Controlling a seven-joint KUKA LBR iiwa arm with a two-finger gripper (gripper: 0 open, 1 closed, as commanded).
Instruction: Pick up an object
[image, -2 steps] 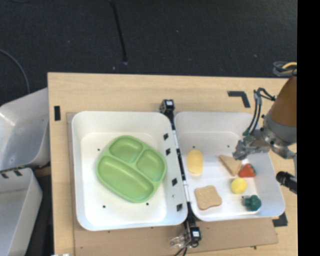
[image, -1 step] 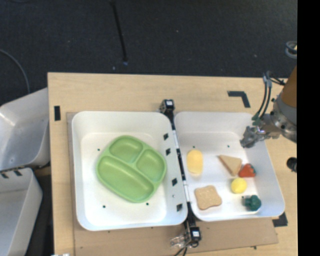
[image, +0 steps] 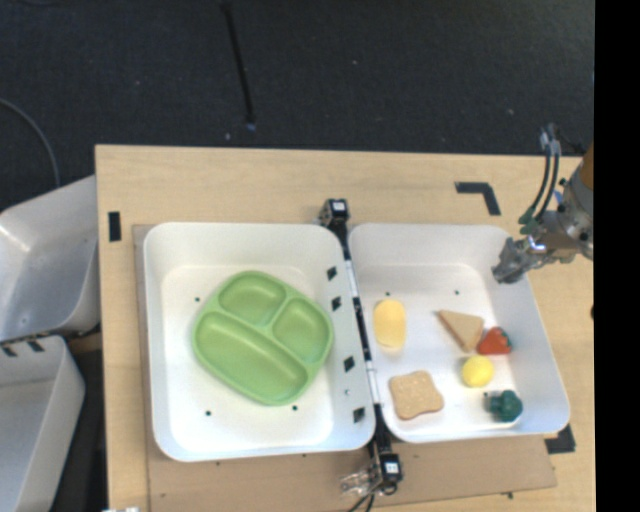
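I see the gripper over the right bin's far right rim, grip state unclear | bread slice, yellow oblong, wedge, lemon inside that bin | green plate left of it

Bench — pale wood top on a dark floor, with black corner marks near its edges.

Left bin — shallow, white, holding a green divided plate with three compartments, set near the bin's centre.

Right bin — shallow, white, touching the left bin along a shared middle edge fitted with small black clips.

Black cable — runs across the floor at 12 o'clock from the bench.

White containers — at 9 o'clock, just beside the bench.
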